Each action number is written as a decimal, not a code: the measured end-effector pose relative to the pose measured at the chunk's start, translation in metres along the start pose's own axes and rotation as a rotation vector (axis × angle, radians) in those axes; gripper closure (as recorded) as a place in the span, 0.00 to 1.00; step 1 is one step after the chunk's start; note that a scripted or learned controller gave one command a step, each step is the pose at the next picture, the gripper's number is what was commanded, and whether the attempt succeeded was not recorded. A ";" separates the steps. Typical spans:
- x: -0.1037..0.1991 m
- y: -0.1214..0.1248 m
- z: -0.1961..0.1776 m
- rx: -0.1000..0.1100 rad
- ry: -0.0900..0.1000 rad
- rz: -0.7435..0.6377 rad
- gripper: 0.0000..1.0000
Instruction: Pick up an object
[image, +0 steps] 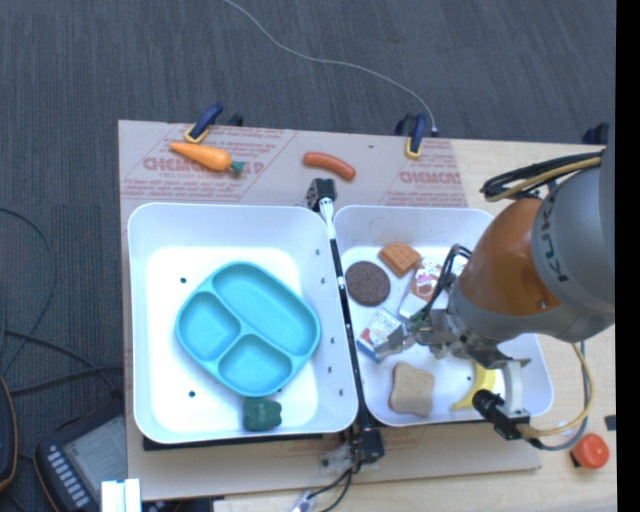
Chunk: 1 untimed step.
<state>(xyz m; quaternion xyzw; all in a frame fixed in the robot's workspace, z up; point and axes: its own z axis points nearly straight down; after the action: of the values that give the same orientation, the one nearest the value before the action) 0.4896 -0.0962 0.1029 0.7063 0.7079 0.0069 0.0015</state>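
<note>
My gripper (402, 337) is low in the right bin (445, 218), at the end of the grey and orange arm that reaches in from the right. It sits right beside a small white and blue carton (376, 336) and may be touching it. A tan bread slice (411, 389) lies just below the gripper. Farther back are a round brown cookie (367, 283), an orange waffle square (399, 258) and a small red and white packet (426, 279). A yellow banana (484, 386) is partly hidden under the wrist.
The left bin (160, 250) holds a blue divided plate (248, 327) and a dark green object (262, 412) at its front edge. A toy carrot (205, 157) and a sausage (329, 165) lie on the cardboard behind the bins. The divider between the bins runs close to the carton's left.
</note>
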 end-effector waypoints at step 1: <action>0.003 -0.001 0.012 -0.001 -0.002 0.000 0.00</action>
<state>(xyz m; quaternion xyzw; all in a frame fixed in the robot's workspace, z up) 0.4890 -0.0928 0.0910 0.7062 0.7079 0.0065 0.0026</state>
